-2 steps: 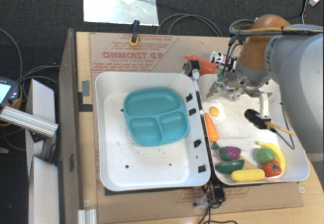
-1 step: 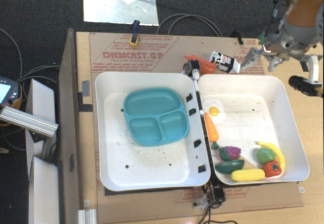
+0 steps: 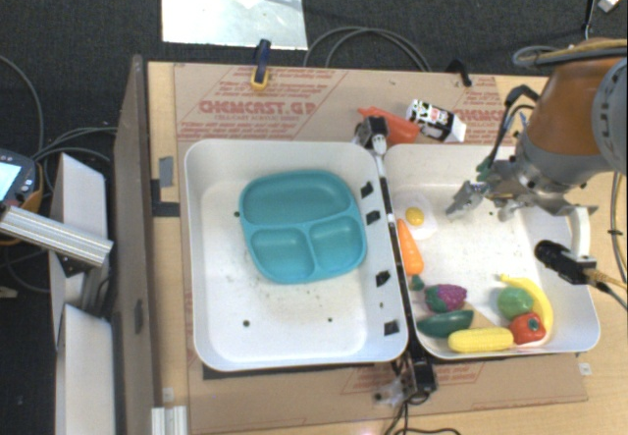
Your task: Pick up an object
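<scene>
Camera view shows the end effector (image 3: 478, 195) hovering over the right bin (image 3: 589, 330), fingers apart and holding nothing. Nearest toy food, a fried egg (image 3: 415, 217), lies just to its left; the carrot (image 3: 410, 246) beyond runs lengthwise along the bin divider.

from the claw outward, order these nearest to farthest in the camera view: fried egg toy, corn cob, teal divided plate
1. Fried egg toy, just left of the claw, in the right bin.
2. Corn cob, along the right bin's near edge, below the claw.
3. Teal divided plate, over in the left bin.
</scene>
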Available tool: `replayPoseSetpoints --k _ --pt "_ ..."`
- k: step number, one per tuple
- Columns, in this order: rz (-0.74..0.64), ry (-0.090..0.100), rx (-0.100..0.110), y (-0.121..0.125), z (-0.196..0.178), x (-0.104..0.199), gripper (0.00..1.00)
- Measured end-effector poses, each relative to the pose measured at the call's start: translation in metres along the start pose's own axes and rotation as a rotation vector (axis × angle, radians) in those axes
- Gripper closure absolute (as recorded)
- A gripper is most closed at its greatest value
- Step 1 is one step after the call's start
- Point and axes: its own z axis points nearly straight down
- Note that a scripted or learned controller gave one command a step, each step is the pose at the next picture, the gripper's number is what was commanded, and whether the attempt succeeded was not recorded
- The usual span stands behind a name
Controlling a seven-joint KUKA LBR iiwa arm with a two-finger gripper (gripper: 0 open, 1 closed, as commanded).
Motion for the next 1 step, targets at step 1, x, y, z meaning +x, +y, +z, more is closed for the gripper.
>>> replayPoseSetpoints --k 1 --pt "0.006 -0.001 -0.004 -0.1007 0.0856 -0.0448 0.0"
